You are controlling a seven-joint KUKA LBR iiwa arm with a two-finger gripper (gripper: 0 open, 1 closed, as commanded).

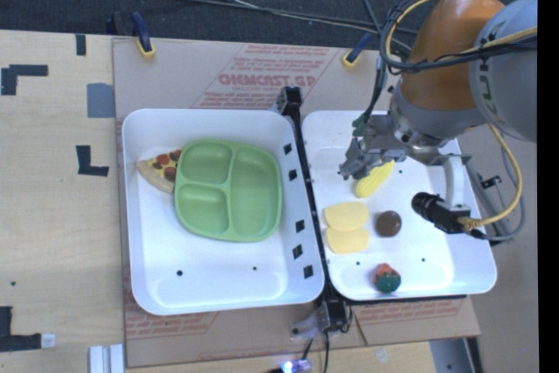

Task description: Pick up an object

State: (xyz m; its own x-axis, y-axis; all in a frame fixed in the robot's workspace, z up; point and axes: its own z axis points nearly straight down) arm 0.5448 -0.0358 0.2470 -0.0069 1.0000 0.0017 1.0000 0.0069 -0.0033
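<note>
My fingers: my gripper [365,163] hangs low over the right white plastic bin [476,271], its tip at the small yellow banana-shaped toy [375,180]; I cannot tell whether they are spread or pinching.
Risk: the banana is curved and slick-looking, so I judge it could squirt sideways from an off-centre pinch.
Beside the banana: two pale yellow cheese-like slabs [347,227] just below it, brown round piece [388,224] below right.
Further: red-green ball [387,279] well below; green divided plate [229,189] and pizza slice toy [158,170] far left.

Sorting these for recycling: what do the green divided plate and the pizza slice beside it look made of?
Green divided plate: likely moulded plastic, smooth with a soft sheen, one even colour. Pizza slice: probably a plastic or rubber toy, with flat painted-looking toppings; too small to be sure.
</note>
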